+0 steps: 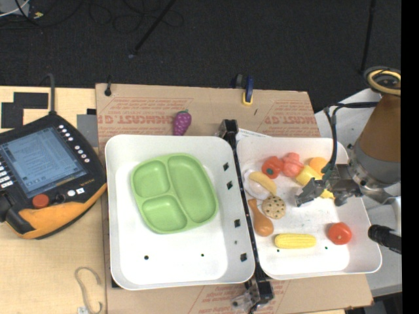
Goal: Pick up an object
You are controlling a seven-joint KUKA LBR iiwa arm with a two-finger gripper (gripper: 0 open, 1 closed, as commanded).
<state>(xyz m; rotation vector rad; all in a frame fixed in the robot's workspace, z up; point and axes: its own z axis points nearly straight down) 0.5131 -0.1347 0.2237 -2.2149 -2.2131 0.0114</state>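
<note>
Divided plate (174,193) in left bin (121,241) (toys (295,241) in right).

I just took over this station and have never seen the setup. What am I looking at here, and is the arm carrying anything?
One fixed camera looks down at a slant on a bench with two shallow white bins. The left bin holds a green divided plate. The right bin holds toy food: a corn cob, a tomato, a cookie, a banana and more. The robot arm reaches in from the right; its tool hangs low over that bin. I cannot tell whether it grips anything.
</note>
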